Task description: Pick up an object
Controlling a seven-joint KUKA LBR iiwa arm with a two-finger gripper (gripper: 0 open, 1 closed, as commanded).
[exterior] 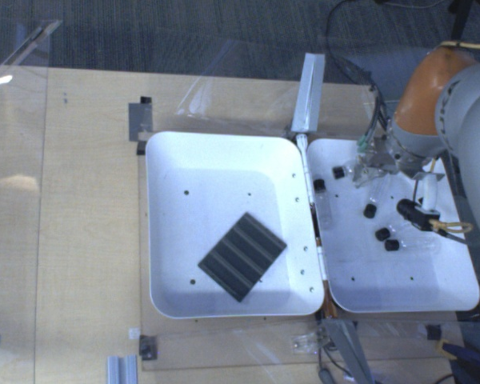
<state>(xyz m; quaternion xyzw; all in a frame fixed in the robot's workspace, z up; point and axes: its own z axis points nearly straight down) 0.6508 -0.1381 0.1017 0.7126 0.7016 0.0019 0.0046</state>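
Camera view shows the end effector [368, 169] low over the right bin [432, 294], near its upper left corner; I cannot tell its state. Small black pieces [382, 234] lie loose there, probably the targets. The ribbed dark slab [242, 256] rests flat and diagonal in the left bin [176, 158], well apart.

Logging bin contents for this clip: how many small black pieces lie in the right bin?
5 small black pieces: near the left wall, upper left, and two lower. The arm may hide more.
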